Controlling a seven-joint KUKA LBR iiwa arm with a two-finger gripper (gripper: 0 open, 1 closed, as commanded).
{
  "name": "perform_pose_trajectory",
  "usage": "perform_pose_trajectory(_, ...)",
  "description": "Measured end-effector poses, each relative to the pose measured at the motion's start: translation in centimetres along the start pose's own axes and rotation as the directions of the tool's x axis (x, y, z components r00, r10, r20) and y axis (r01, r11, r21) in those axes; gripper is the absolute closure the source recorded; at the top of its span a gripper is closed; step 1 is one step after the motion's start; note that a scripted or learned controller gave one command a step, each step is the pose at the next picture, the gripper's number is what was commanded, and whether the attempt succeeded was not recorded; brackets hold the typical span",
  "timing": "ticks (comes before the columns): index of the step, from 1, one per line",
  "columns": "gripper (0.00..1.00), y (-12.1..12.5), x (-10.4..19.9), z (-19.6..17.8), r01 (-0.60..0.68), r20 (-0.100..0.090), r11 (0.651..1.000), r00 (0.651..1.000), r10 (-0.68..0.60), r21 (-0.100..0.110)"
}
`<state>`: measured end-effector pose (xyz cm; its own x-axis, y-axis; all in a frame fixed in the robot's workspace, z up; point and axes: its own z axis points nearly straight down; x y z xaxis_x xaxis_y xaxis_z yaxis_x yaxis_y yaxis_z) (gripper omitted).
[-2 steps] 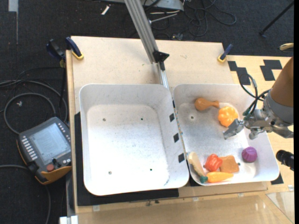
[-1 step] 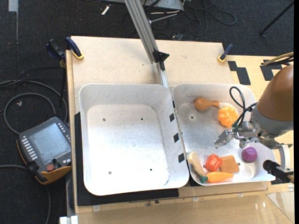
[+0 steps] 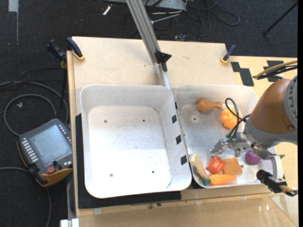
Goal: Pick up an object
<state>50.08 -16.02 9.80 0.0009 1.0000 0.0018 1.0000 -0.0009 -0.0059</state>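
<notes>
My gripper hangs low over the right bin, at the end of the grey arm that comes in from the right. Just below it lie a red pepper and a brown bread-like piece. A carrot rests along the bin's front rim, with a pale banana-like piece to its left. A purple item sits partly under the arm. Farther back are an orange fruit and a tan gourd. I see nothing held in the gripper.
The left bin adjoins the right one along a shared rim. A metal pole slants up from the bins' back edge. Yellow clamps hold the board corners. A teach pendant lies on the floor at left.
</notes>
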Motion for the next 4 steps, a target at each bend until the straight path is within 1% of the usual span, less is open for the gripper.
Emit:
perform_pose_trajectory(1, 1.0, 0.2, -0.1, -1.3, 0.0, 0.002, 1.0, 1.0, 0.0, -0.007)
perform_pose_trajectory(2, 1.0, 0.4, -0.1, -7.6, 0.003, 0.004, 1.0, 1.0, -0.003, -0.012)
perform_pose_trajectory(3, 1.0, 0.5, -0.2, -10.6, 0.003, 0.004, 1.0, 1.0, -0.003, -0.01)
perform_pose_trajectory(4, 1.0, 2.2, 5.2, -11.2, 0.009, 0.001, 1.0, 1.0, -0.009, -0.008)
